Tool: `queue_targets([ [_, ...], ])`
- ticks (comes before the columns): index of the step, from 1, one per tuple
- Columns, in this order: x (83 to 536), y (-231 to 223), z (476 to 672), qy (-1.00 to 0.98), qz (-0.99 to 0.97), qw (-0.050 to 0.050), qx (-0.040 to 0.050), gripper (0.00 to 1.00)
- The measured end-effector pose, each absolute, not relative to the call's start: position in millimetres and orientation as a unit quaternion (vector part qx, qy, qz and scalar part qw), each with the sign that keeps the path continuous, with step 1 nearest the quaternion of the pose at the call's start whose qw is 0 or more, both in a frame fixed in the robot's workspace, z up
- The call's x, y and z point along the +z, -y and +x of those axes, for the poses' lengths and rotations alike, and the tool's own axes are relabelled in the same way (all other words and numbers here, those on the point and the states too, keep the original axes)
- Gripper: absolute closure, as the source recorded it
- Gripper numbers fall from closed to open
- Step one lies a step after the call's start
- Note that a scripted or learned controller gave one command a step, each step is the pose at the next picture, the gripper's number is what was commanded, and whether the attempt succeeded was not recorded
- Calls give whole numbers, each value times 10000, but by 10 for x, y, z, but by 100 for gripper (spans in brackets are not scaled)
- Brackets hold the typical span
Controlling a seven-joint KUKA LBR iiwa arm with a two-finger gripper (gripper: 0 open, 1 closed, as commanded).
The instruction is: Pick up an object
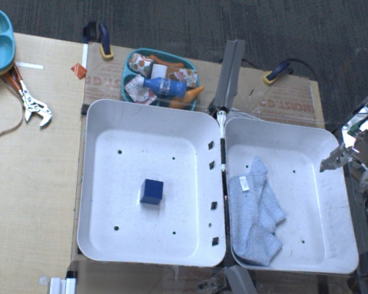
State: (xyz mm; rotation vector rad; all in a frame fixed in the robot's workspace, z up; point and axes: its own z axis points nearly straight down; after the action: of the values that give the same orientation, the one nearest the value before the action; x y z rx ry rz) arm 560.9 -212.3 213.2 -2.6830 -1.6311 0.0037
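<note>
nothing is picked up yet: the blue block (152, 191) sits in the left bin (107, 116), the grey cloth (256, 213) lies in the right bin (320, 208), and the gripper (344, 154) waits at the right bin's far right edge, grip state impossible to tell.

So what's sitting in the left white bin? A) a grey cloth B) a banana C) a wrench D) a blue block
D: the small blue block sits alone on the floor of the left bin, while the grey cloth lies in the right bin and the wrench lies out on the bench.
</note>
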Motion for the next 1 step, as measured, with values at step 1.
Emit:
queue_targets([
  [1, 2477, 2045, 5721, 5065, -8622, -1, 11, 0],
])
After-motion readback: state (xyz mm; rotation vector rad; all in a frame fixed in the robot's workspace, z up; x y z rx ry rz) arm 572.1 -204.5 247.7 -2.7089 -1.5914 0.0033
